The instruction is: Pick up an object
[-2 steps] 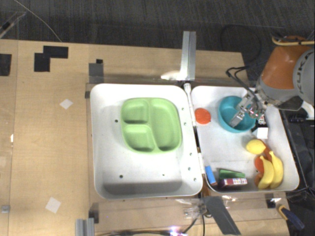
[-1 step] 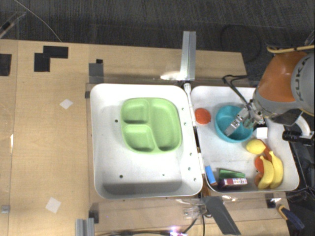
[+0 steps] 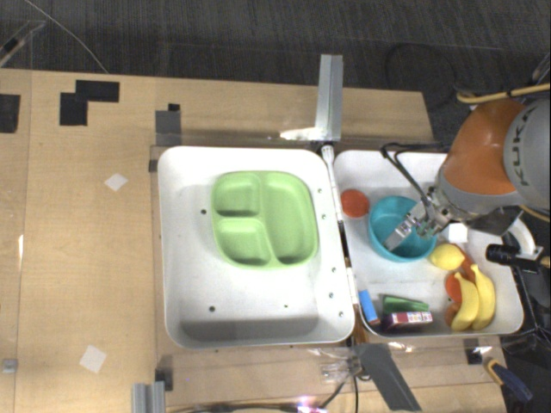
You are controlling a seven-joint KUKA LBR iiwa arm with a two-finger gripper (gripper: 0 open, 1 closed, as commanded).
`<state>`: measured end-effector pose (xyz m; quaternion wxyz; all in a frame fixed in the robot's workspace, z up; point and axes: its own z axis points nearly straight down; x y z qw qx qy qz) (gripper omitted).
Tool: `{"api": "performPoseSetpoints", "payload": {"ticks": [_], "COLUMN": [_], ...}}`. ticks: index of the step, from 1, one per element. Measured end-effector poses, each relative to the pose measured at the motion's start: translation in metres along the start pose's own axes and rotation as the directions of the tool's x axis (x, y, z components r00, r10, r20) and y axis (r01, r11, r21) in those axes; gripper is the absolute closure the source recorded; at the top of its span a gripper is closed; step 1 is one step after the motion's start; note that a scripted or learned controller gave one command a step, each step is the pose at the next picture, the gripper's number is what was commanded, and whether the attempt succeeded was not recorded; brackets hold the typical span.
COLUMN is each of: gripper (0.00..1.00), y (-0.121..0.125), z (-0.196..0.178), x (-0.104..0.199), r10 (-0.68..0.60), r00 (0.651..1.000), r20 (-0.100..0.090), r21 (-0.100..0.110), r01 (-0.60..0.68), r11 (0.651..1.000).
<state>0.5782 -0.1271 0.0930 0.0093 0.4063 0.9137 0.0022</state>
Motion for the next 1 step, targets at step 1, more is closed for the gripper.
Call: {"api": "performPoseSetpoints", "payload": {"ticks": [1], "gripper": [0.00], "y": [0.0008], "z": [-0.0017], "x": [0.0435], "r10": [-0.091], "r00": [0.996], "r20": [0.003], "r21": [-0.003], "r01": [0.091], "r11": [0.996]}}
